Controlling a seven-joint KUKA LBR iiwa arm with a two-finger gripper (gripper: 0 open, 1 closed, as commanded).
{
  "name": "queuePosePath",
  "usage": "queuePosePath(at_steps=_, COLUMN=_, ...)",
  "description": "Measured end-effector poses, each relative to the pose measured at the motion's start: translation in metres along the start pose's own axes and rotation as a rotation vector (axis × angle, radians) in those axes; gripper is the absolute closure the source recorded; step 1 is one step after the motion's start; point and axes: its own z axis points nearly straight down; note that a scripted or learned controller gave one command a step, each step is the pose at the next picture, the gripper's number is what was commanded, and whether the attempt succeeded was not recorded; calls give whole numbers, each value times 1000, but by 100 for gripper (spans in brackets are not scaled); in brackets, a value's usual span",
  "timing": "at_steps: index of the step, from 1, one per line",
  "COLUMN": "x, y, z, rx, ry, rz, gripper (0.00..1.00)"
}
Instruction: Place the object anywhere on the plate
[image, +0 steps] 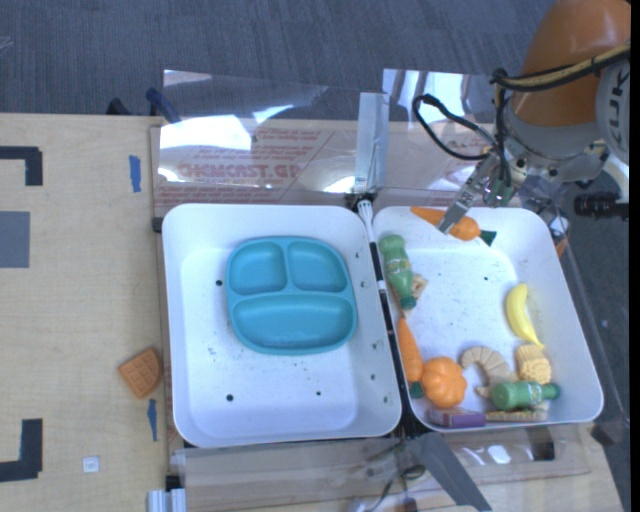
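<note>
The gripper (462, 213) hung over the far edge of the right bin (575, 330), its fingers closed on a toy carrot (462, 228). The carrot was well to the right of the blue divided plate (291, 294), which lay in the left bin (190, 330).

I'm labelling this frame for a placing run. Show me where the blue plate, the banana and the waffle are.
blue plate (290, 325): camera view, on its large front compartment.
banana (520, 312): camera view, middle of its curved body.
waffle (141, 372): camera view, centre of its top face.
</note>
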Motion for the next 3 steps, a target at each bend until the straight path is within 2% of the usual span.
queuePosePath(at_steps=1, x=61, y=43, z=-64, rx=-7, ry=-4, rz=-72, gripper=100)
queuePosePath(at_steps=2, x=127, y=90, z=-70, rx=-3, ry=4, rz=-62, gripper=100)
queuePosePath(at_steps=3, x=126, y=88, z=-69, rx=-2, ry=4, rz=-59, gripper=0)
